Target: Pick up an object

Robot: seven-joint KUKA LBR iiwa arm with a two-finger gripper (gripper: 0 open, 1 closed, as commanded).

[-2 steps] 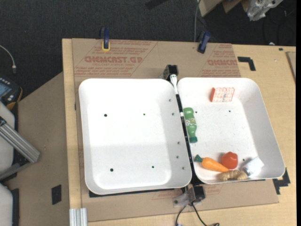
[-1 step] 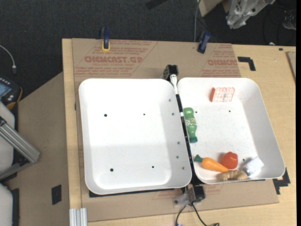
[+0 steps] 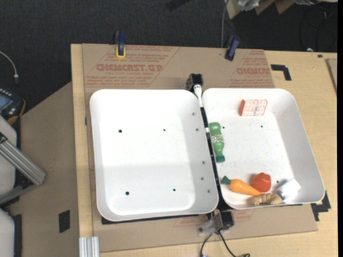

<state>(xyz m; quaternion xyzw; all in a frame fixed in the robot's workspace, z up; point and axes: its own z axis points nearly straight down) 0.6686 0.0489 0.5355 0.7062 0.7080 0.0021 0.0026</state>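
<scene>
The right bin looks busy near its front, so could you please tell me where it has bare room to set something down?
The right bin is bare through its middle and right side, between the pink box at the back and the front cluster. It is crowded at the front, with carrot, tomato and ginger root, and the green bottle lines its left wall.

Dark grey carpet floor (image 3: pixel 80 15) around the bench. Benchtop is brown cardboard sheet (image 3: pixel 161 63) with red print, held by a blue-yellow clamp (image 3: pixel 120 44) and a blue clamp (image 3: pixel 232 47) at the far edge. Aluminium extrusion (image 3: pixel 19 159) at left. Even overhead light.
</scene>
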